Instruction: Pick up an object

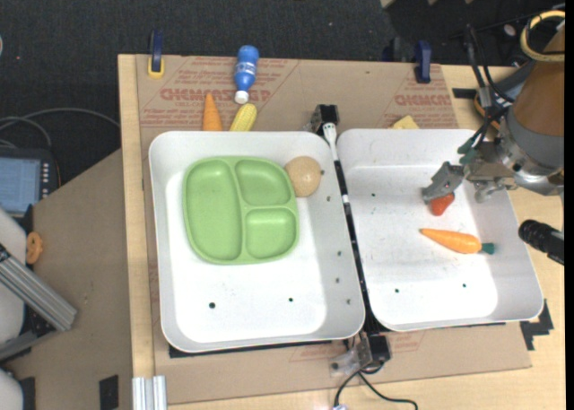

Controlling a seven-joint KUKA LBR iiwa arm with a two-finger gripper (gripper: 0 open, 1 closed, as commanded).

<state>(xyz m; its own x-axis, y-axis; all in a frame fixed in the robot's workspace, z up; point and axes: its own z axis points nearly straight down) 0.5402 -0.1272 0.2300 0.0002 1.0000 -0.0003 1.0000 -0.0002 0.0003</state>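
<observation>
One camera looks down at a slant from above the bench point(134, 247). Both bins point(179, 220) fit in view, with floor beyond.

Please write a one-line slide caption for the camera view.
Gripper above a small red object in the right white bin, near an orange toy carrot.

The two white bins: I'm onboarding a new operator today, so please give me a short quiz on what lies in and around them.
1. True or false: the green three-compartment plastic plate lies in the right white bin.
2. Which object lies nearest the end effector?
A. the orange toy carrot with a green tip
B. the small red object
C. the tan round ball
3. Fill in: the blue-and-white toy bottle lies on the cardboard sheet, ____ both bins.

Key: 1 false, it lies in the left white bin; 2 B; 3 outside.
</observation>
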